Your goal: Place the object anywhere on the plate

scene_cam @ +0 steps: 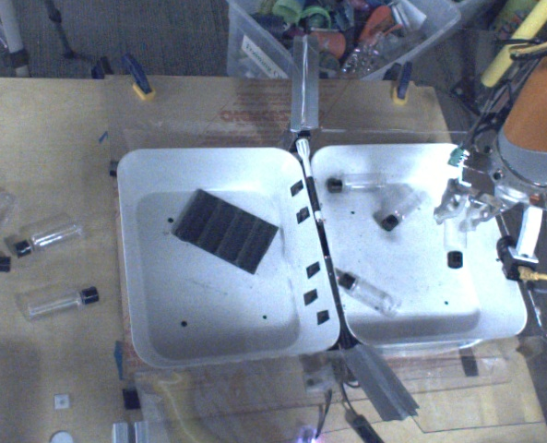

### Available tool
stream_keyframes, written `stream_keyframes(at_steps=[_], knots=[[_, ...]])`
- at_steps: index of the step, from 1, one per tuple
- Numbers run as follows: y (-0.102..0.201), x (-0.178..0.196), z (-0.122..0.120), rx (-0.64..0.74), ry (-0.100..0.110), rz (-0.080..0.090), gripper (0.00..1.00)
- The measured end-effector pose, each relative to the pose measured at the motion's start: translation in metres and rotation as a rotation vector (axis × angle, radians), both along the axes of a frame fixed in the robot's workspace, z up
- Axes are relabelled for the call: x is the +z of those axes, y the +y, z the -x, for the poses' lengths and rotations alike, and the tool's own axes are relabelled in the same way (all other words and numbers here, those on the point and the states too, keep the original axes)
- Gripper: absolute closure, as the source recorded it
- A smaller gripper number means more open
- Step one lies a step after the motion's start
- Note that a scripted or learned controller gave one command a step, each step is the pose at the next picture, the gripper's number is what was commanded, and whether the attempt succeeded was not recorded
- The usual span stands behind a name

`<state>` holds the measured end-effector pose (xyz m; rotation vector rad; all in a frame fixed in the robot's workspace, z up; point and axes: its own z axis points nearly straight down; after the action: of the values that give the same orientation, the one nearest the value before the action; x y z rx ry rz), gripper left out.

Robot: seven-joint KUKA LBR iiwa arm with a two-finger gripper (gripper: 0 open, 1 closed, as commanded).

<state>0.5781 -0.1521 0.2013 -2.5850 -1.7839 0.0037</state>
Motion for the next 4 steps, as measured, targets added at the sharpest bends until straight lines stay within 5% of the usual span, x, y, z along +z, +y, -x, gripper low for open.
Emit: stream_keyframes(at_steps=[1, 2, 3, 4], knots=[[0.026, -0.078, -0.083, -0.144, -0.015, 0.003, 1.0], [0.098, -0.017, -0.084, -0.567, -0.001, 0.001, 1.0], [0.139, -0.017, -0.078, -0.999, -0.003, 0.0, 1.0], [0.184, -0.017, -0.083, -0.896, -0.004, 0.0, 1.0]])
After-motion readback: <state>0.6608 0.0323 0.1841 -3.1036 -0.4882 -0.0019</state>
